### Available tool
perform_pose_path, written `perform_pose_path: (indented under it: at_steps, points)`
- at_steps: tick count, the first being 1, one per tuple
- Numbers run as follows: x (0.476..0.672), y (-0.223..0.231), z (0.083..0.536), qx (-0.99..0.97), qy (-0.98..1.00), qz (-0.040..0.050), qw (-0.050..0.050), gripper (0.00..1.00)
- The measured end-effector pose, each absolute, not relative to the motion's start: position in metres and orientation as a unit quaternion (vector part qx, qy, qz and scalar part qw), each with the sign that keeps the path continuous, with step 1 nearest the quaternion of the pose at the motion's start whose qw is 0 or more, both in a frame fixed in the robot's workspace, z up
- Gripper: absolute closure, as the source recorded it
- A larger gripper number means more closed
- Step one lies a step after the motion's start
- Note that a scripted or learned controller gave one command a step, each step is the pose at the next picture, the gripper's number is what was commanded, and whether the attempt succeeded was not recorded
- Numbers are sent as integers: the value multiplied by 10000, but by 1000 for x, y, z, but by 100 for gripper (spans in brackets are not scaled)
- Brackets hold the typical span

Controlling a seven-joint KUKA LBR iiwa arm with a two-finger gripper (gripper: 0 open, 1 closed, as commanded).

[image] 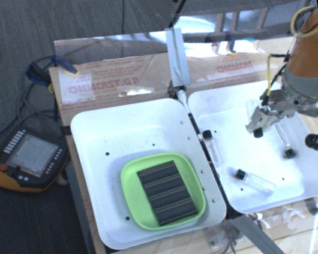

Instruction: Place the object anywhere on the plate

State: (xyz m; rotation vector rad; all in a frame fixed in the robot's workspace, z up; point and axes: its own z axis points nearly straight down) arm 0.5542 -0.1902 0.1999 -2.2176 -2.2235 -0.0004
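Two white bins sit side by side on the bench. Landmark: the green plate (163,192), lying in the left bin (95,146) toward its near side, with a dark ribbed block (167,193) resting on it. Right of the plate, in the right bin (314,178), lie three clear vials with black caps: one (210,144) along the divider, one (254,180) nearest the plate's level, one (285,142) farther right. The gripper (265,118) hangs over the right bin, above and well right of the plate; whether it is open or closed cannot be told, and nothing is seen in its grasp.
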Motion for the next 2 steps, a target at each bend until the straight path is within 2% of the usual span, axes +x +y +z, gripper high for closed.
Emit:
perform_pose_path:
  at_steps: [1, 2]
  points:
    - [554, -190, 200, -7062, -7080, -2, 6, 0]
    - [596, -224, 147, -6984, -7157, 18, -4, 0]
